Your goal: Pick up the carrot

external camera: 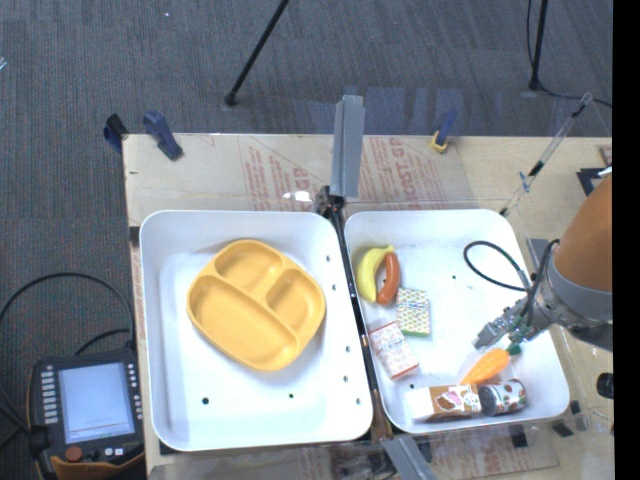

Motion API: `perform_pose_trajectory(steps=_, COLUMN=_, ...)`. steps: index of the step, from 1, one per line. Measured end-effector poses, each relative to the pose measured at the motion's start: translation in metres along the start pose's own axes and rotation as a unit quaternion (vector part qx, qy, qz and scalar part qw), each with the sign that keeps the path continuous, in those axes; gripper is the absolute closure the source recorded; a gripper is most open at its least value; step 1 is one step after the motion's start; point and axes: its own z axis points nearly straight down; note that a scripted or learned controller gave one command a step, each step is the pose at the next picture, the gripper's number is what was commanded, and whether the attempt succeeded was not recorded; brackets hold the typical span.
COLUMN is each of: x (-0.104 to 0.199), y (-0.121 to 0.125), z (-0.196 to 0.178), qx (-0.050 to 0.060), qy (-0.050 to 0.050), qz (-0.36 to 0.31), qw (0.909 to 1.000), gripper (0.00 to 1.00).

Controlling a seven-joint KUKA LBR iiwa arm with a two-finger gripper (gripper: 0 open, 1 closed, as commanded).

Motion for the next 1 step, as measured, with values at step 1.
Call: perform_pose_trajectory(steps=1, x=0.0000, y=0.0000, z=0.0000, qx=0.000, qy=0.000, qz=0.000, qw=1.0000, gripper=0.00)
